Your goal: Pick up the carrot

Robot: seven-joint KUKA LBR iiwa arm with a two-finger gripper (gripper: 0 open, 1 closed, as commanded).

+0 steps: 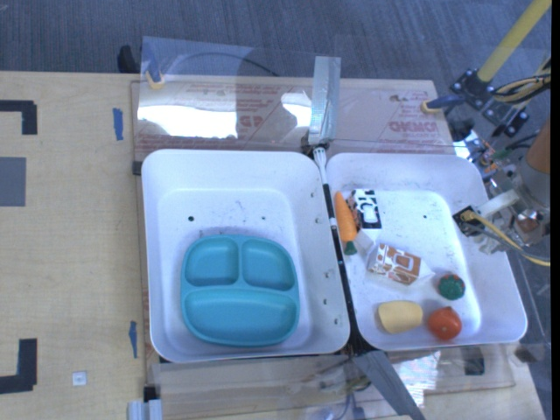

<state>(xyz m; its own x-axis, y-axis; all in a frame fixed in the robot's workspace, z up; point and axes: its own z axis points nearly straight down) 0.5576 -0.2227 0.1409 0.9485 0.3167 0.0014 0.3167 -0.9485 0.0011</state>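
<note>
Basically nothing of the pick is done yet: the carrot (346, 216) is seen lying in the right bin (503, 309), against its left wall by the divider, green tip pointing toward the near side, next to a black-and-white card (367, 208). It is untouched. The tool (514, 210) is seen at the right bin's right rim, amid cables; whether it is spread or pressed together cannot be told. Carrot and tool are well apart, the bin's width between them. Reach, descent and grasp are all judged left.
</note>
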